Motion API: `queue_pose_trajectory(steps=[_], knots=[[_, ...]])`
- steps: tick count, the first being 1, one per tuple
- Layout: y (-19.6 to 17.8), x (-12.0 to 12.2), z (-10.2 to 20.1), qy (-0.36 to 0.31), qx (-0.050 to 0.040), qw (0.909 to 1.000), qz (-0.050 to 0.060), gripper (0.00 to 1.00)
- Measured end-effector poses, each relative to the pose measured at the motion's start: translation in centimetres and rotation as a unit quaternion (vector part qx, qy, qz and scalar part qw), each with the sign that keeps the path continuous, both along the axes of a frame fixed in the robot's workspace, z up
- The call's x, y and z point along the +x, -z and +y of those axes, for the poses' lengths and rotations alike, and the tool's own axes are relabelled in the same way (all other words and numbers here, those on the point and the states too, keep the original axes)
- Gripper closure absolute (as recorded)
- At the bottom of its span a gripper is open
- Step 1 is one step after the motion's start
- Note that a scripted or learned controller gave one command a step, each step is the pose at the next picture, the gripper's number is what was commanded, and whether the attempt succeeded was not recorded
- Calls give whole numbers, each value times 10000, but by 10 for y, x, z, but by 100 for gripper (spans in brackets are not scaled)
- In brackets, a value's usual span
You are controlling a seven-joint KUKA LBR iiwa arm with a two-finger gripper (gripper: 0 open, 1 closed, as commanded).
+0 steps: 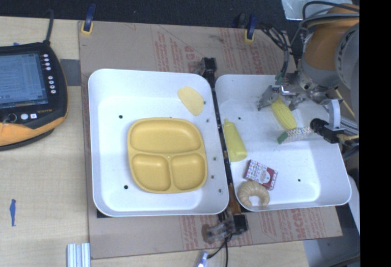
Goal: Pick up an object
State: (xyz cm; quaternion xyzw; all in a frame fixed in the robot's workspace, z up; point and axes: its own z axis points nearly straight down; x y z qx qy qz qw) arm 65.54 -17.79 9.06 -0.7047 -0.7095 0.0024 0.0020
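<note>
Fingers of the gripper stand apart, we see, splayed to either side of the top end of the corn, which lies slanted in the right bin near its far edge. We cannot tell whether the fingers touch the corn; it rests on the bin floor rather than being lifted between them. The gripper hangs from the arm, whose orange band shows at the bin's far right corner.

Just below the corn's lower end we find a small brush with a green tip, lying across the bin towards its right edge. Against the bin's left edge lies a yellow bottle, upright along the wall. Near the front edge we see a red packet, and touching it on the front side a croissant, close to the front left corner.

In the left bin we see a yellow tray with three compartments, sitting about the middle. Near that bin's far right corner lies a pale yellow chip, apart from the tray.

Both bins sit on a cardboard sheet on the bench. At the bench's left edge we see a pendant with a lit screen.
</note>
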Motion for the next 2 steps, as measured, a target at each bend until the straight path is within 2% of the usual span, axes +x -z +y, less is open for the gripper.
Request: queue_pose_trajectory(steps=[1, 2], knots=[[-12, 1, -1, -13, -4, 10000, -8, 100], [-103, 2, 89, 7, 11, 10000, -33, 100]])
